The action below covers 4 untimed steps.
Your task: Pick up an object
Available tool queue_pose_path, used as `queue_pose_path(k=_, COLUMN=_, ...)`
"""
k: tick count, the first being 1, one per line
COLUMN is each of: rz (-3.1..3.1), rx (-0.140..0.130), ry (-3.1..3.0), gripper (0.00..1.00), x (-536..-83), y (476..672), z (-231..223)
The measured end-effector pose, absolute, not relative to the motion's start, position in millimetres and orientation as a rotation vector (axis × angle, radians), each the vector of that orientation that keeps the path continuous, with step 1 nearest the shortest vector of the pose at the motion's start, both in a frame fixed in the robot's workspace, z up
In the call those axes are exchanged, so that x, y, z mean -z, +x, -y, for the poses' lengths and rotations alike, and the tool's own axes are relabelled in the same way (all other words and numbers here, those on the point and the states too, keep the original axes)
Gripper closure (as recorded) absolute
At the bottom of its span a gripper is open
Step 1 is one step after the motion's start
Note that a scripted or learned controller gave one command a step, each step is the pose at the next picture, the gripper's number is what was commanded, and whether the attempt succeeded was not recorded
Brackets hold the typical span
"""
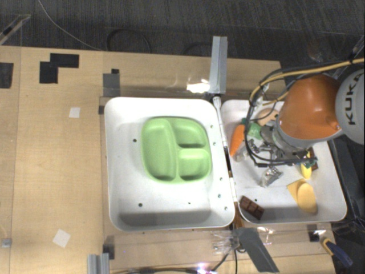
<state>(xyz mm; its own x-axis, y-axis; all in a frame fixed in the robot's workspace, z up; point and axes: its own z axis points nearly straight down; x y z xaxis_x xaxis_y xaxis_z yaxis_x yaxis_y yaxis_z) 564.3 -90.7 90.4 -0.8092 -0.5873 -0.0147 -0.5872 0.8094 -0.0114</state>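
Wooden bench (51, 170): your left white bin (122, 153) is holding a green divided plastic tray (174, 149); your gripper (272, 173), jaw state indiscernible, is hovering over the right bin (336, 201) beside an orange carrot (236, 140).

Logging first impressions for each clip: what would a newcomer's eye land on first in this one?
Probably the green divided plate, bright in the middle of the left bin. Next comes the arm's orange band, hanging over the right bin and hiding much of it. Around it lie a carrot by the bin's left wall, a yellow piece at lower right and a brown block near the front edge.
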Motion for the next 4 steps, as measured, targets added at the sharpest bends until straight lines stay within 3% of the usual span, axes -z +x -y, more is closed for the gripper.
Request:
queue_pose_path(k=1, rz=-3.005, rx=0.006, ry=-0.881, gripper=0.00, x=-89.9, y=576.5, z=85.2)
queue_pose_path(k=2, rz=-2.921, rx=0.003, ry=-1.131, gripper=0.00, x=-89.2, y=602.4, z=89.4)
queue_pose_path(k=3, rz=-2.832, rx=0.008, ry=-1.329, gripper=0.00, x=-89.7, y=578.0, z=116.7)
queue_pose_path(k=4, rz=-2.827, rx=0.013, ry=-1.331, gripper=0.00, x=-91.0, y=518.5, z=96.8)
